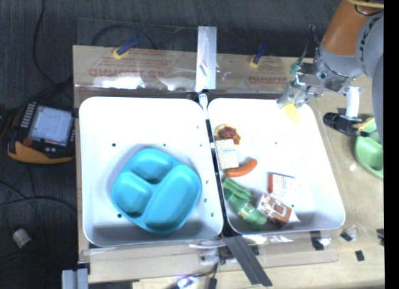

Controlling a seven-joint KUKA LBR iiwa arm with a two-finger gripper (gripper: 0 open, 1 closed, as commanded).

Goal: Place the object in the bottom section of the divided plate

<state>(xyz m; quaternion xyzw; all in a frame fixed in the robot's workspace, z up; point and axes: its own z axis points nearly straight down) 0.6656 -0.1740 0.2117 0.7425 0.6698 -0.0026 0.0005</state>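
The gripper [293, 104] hangs over the right bin's [324, 151] far right corner, clenched on a small yellow object [291, 113]. The blue divided plate [157, 188] sits in the left bin [100, 132].

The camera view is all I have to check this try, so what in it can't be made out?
- End effector: small and cluttered; whether the yellow object sits between its fingers cannot be told.
- Arm: cut off by the top and right edges.
- Green items in the right bin: overlapping, too small to identify.
- Blue divided plate: tilted in the left bin; its underside is hidden.
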